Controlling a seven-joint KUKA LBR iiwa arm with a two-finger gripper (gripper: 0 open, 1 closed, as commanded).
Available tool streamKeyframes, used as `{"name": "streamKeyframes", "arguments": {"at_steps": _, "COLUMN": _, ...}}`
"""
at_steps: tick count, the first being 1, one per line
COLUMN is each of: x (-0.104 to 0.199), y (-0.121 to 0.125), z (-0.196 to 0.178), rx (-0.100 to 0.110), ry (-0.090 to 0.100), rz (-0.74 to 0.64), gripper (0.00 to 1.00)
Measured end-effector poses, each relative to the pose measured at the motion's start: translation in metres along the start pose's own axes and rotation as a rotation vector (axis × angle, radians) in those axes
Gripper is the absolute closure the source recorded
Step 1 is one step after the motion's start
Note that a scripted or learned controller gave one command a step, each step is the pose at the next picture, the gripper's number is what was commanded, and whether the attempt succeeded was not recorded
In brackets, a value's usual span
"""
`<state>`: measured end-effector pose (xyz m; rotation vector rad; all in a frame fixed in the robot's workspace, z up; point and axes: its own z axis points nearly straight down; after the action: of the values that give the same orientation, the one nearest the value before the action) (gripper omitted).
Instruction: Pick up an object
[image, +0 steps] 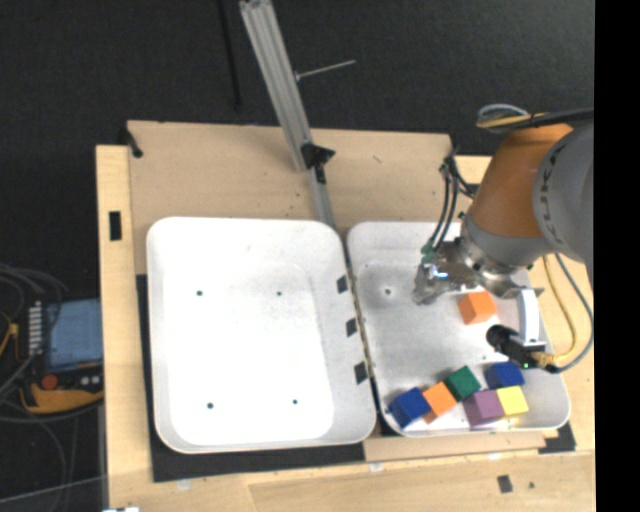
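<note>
My gripper (429, 287) hangs over the upper middle of the right bin (395, 330), pointing down toward the bin floor. Nothing shows between its fingers. An orange block (476, 306) lies just to its right, partly under the wrist. Along the bin's near edge sits a cluster: a blue block (409, 405), an orange block (439, 398), a green block (462, 382), a purple block (484, 406), a yellow block (513, 401) and another blue block (504, 376).
The left bin (245, 330) sits beside the right one. A slanted metal pole (285, 95) rises behind the bins. Cables and a black fitting (510, 345) hang off the arm over the right bin's right side.
</note>
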<state>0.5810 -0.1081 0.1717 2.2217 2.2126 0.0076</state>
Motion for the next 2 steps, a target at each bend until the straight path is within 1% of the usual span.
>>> {"name": "streamKeyframes", "arguments": {"at_steps": 1, "x": 0.007, "y": 0.009, "z": -0.057, "rx": 0.000, "ry": 0.000, "rz": -0.008, "gripper": 1.00}}
{"name": "streamKeyframes", "arguments": {"at_steps": 2, "x": 0.006, "y": 0.011, "z": -0.108, "rx": 0.000, "ry": 0.000, "rz": -0.008, "gripper": 1.00}}
